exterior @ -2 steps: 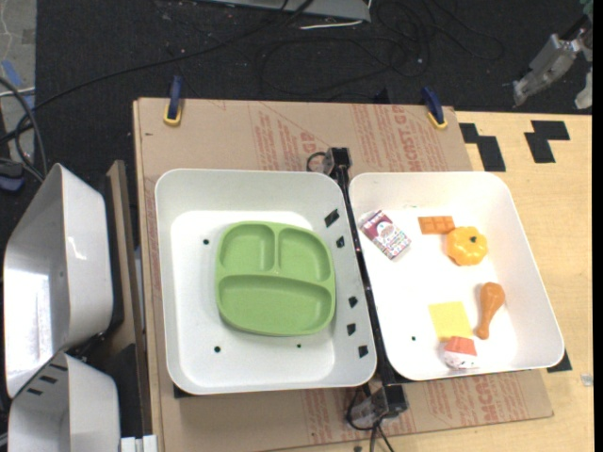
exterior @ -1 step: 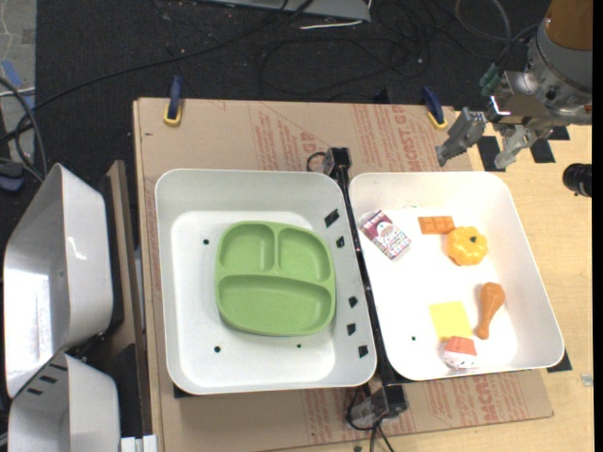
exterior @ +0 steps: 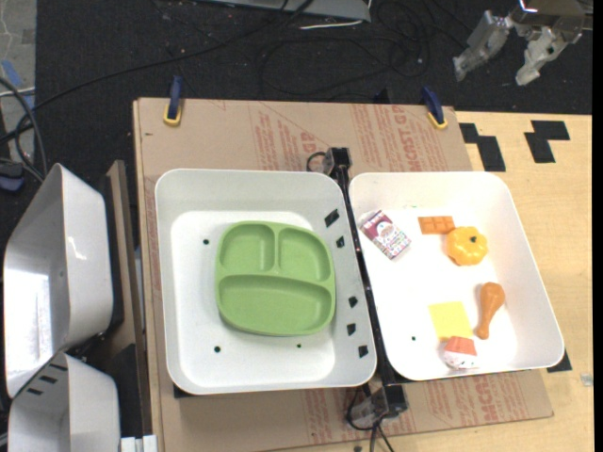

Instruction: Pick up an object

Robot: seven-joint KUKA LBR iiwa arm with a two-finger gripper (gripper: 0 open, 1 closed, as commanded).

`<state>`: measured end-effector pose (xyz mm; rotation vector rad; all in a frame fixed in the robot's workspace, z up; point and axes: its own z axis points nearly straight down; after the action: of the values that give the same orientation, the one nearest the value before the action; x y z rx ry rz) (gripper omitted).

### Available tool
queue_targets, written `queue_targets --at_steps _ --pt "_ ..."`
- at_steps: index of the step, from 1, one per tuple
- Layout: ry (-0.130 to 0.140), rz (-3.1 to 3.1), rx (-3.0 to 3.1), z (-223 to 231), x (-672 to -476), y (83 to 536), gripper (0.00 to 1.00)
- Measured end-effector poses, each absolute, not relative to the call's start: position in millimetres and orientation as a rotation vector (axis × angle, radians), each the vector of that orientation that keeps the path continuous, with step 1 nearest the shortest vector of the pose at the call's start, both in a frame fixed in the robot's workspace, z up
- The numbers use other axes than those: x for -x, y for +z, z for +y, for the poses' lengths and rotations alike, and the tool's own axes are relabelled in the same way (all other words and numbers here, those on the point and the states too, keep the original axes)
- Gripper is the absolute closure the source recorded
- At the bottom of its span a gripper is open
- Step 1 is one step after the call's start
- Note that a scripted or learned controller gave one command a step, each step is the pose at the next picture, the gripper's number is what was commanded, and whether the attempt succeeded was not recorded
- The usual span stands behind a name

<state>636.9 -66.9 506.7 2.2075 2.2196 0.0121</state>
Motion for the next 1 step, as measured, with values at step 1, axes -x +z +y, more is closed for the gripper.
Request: queue_targets --at_steps 1 --pt "-0.019 2.241 -2.222 41.7 -594.1 284.5 0.00"
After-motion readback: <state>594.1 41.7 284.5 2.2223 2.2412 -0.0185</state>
